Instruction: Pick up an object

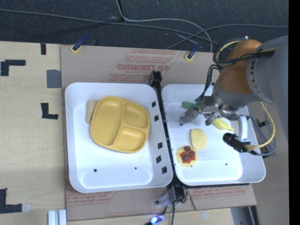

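In the right bin point(211, 172), my gripper point(197, 119) hangs over the upper middle with its fingers spread open and nothing between them. One grey finger point(186, 118) points down-left. A pale yellow oval piece point(198, 138) lies just below the fingertips, apart from them. A small yellow banana-like piece point(221, 123) rests right of the gripper. A small round toy pizza point(187, 156) with red and dark toppings sits near the bin's lower left. A small green piece point(188, 105) shows at the gripper's upper left side; I cannot tell whether it is loose.
The left bin point(79, 139) holds a yellow divided plate point(120, 124) with a beige piece point(90, 110) tucked at its left edge. A black divider rail point(161, 125) runs between the bins. Cables loop around the wrist point(236, 78) at right.
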`<action>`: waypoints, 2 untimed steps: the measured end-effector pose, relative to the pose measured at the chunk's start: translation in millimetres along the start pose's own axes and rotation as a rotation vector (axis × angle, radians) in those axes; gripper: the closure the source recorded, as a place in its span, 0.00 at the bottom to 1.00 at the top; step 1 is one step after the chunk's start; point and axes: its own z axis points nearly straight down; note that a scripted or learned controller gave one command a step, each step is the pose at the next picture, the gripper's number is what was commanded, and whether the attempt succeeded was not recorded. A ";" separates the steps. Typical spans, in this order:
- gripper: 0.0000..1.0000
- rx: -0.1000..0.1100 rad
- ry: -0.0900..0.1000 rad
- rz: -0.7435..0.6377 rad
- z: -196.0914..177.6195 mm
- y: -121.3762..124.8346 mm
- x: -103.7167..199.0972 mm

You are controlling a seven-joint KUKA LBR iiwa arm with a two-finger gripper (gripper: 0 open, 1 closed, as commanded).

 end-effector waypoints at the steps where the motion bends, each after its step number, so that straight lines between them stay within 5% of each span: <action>1: 0.00 -0.004 -0.001 0.000 53.2 -0.3 0.5; 2: 1.00 -0.004 0.000 -0.002 40.7 0.1 1.2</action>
